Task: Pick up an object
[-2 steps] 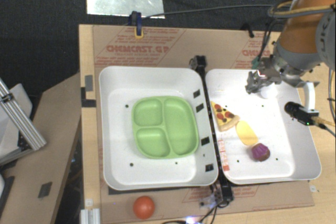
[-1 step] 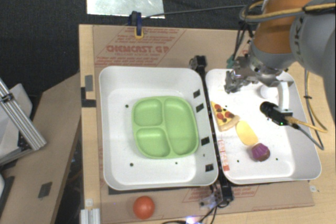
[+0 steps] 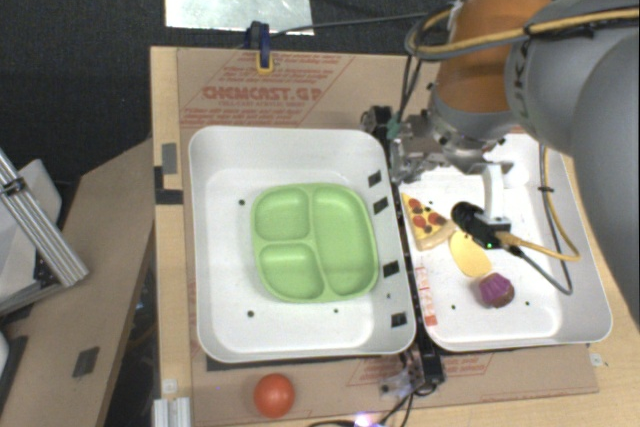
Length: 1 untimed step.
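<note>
In the right bin, a toy pizza slice lies near the left wall. A yellow piece sits to its right, and a purple piece lies just in front of that. My gripper hangs low at the back left corner of the right bin, close to the wall between the two bins and just behind the pizza slice. The wrist and its fittings hide the fingertips. Nothing shows between them.
The left bin holds a green divided plate. An orange ball rests on the bench in front of the left bin. The grey arm covers the right bin's back right part. A blue clamp stands behind the bins.
</note>
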Motion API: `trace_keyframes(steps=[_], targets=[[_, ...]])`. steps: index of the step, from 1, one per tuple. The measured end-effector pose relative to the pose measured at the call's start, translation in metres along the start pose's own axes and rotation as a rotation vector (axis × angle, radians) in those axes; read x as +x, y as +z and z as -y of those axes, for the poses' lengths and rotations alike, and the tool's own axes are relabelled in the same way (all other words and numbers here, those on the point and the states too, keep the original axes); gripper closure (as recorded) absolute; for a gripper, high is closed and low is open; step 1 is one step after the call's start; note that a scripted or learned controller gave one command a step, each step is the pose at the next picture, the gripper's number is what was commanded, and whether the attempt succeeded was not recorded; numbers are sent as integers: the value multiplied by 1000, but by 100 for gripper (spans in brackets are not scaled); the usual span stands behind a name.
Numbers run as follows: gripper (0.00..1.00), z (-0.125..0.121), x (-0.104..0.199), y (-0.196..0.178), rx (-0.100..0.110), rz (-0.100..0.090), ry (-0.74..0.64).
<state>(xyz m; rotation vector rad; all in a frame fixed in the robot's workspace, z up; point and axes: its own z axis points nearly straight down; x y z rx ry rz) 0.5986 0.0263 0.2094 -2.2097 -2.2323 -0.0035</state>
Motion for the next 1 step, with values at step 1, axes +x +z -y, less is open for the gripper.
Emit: trace_keyframes(steps=[1], targets=[[100, 5, 55, -14, -1, -1, -1]])
